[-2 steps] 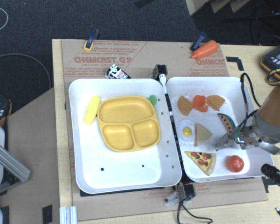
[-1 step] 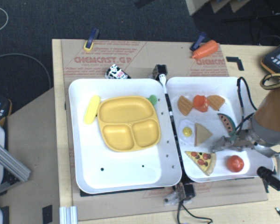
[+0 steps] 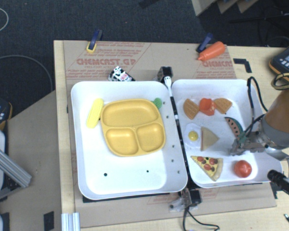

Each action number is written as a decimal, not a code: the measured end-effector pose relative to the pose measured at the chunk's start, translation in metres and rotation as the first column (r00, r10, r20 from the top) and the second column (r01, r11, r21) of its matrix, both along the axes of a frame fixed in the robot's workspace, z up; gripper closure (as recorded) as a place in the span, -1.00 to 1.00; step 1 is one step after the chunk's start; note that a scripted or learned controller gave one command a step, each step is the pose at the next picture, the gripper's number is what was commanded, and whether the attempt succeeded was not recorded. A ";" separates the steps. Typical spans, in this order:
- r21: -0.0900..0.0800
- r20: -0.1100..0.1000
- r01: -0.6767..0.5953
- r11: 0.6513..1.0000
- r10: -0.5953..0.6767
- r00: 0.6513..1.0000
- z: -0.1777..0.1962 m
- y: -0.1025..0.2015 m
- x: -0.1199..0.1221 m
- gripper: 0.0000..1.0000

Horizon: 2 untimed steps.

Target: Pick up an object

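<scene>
Gripper (image 3: 241, 146) low in the right bin (image 3: 216, 88), whether released or clenched cannot be told; nothing visible in its grasp. Just left of it, a tan wedge (image 3: 209, 138); above it, a watermelon slice (image 3: 233, 125), long axis diagonal, upper-left to lower-right. Tomato (image 3: 242, 168) just below the gripper. Pizza slice (image 3: 208, 165) at lower left, tip pointing left. Left bin (image 3: 86, 143) holds a yellow tray (image 3: 132, 126).
</scene>
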State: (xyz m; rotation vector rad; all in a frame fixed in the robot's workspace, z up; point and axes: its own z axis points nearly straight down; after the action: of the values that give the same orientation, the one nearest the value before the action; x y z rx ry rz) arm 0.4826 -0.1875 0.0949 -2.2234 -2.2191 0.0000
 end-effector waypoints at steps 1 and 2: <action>-0.003 0.007 -0.004 1.000 0.004 1.000 0.057 0.007 0.008 1.00; -0.004 0.007 -0.003 1.000 0.003 1.000 0.113 0.005 0.000 1.00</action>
State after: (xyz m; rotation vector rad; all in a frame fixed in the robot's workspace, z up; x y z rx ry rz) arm 0.4823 -0.1829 0.2083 -2.2251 -2.2280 -0.0040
